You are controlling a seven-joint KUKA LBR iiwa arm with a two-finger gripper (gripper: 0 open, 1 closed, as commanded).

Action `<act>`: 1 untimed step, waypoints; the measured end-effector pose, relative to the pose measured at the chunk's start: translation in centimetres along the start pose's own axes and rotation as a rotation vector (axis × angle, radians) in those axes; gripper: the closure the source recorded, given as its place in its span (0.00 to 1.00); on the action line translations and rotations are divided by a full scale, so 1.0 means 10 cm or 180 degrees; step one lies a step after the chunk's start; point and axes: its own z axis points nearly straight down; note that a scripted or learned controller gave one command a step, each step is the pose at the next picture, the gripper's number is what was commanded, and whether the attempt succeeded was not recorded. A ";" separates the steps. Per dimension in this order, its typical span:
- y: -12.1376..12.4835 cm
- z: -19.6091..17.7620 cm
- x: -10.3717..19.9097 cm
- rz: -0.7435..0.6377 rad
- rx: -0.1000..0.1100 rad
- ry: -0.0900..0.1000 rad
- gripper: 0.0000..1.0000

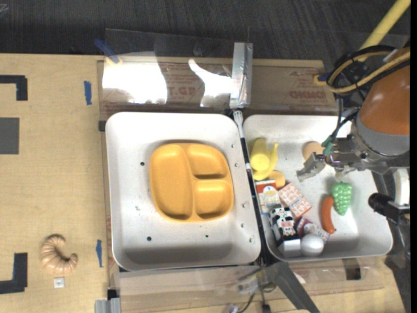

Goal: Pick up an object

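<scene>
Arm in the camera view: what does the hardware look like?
Grey body with a broad orange band above the wrist. Black and yellow cables loop beside it. The wrist ends in grey metal parts and a small metallic pincer with dark fittings.

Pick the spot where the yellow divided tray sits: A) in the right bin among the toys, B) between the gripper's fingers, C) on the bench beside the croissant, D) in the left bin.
D: the yellow divided tray lies flat in the middle of the left bin, while the toys crowd the right bin and the croissant lies out on the bench.
</scene>
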 end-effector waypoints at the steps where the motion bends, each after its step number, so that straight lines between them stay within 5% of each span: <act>1: -0.24 0.32 0.18 -0.0019 0.0005 -0.0002 0.00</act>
